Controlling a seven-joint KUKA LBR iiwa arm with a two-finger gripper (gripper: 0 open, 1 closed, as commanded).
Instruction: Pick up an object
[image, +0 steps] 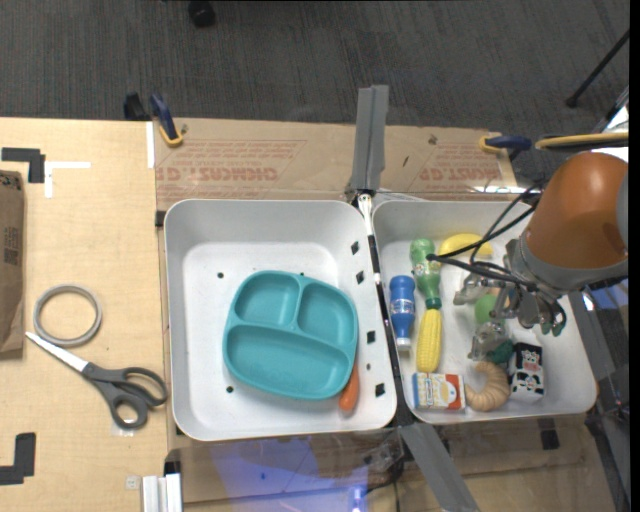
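Gripper (490, 340) amid, perhaps touching, croissant (490, 388) and corn (428, 340).

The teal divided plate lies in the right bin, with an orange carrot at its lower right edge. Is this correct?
Not quite. The camera view shows the teal divided plate in the left bin, not the right one. The rest holds: the orange carrot lies at the plate's lower right edge.
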